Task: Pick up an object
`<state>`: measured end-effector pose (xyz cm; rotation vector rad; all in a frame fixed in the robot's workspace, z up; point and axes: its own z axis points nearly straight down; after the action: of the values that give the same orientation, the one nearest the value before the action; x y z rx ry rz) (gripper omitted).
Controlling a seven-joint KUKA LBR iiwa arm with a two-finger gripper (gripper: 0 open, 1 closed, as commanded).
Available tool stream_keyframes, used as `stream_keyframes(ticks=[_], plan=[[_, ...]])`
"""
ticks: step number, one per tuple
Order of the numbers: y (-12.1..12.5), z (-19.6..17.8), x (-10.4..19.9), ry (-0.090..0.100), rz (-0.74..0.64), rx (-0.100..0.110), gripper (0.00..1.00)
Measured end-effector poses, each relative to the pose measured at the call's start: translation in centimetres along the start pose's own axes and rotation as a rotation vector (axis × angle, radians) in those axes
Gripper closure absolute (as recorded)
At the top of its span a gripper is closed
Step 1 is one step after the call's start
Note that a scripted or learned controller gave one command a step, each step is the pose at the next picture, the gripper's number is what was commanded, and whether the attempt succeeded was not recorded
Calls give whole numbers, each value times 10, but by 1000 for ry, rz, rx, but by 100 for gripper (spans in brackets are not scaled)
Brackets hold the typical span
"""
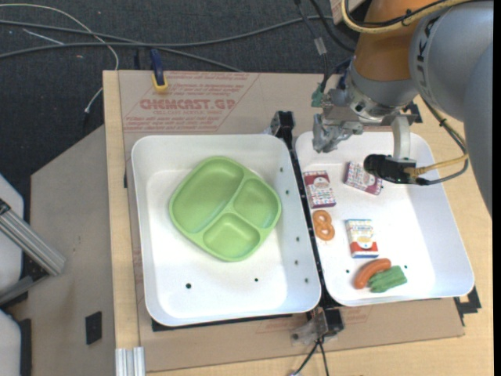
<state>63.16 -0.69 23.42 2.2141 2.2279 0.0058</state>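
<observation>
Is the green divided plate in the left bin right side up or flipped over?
Right side up: the green plate shows three sunken compartments facing the camera, lying in the left bin.

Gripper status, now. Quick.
Gripper: above the far end of the right bin, nothing seen between its fingers; open or shut cannot be told from this view.

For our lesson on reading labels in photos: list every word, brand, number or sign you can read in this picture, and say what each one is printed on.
"CHEMCAST GP", in red, on the brown cardboard sheet under the bins; the smaller red lines below it are too blurred to read.
Maroon small box: print too small to read.
Pink patterned box: unreadable.
Blue and red box: unreadable.
</observation>
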Motion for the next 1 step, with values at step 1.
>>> stream_keyframes(ticks=[1], plan=[[10, 12, 53, -2, 3, 1, 100]])
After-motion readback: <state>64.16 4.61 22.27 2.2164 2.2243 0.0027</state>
